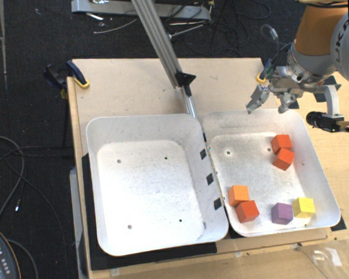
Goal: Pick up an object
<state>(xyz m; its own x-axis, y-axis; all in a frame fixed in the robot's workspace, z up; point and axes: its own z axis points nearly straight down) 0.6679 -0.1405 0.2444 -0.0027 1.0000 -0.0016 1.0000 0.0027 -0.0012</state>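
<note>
Grey two-finger tool (pixel 270 100) seen at about 1 o'clock in the camera view, hanging above the far rim of the right shallow white plastic bin (pixel 315 158), fingers spread apart with nothing between them. Grey arm with orange band (pixel 320 17) entering from 2 o'clock. Six small blocks lying on the right bin floor, all well apart from the tool. Orange-red cube (pixel 281 142) and red cube (pixel 283 158) touching one another at 3 o'clock, near the bin's right wall. Orange cube (pixel 238 194) and red block (pixel 247 211) touching at 5 o'clock, close to the bin's left wall. Purple block (pixel 281 213) and yellow cube (pixel 304 207) just beside each other at the near right corner, around 4 to 5 o'clock. Left shallow white plastic bin (pixel 100 169) lying beside the right one, rims overlapping at the centre. Both bins resting on the pale wooden tabletop (pixel 131 86). Slanted grey metal pole (pixel 160 40) running from 12 o'clock down to the junction of the bins. Black and yellow clamp (pixel 69 74) gripping the tabletop corner at 10 o'clock.
</note>
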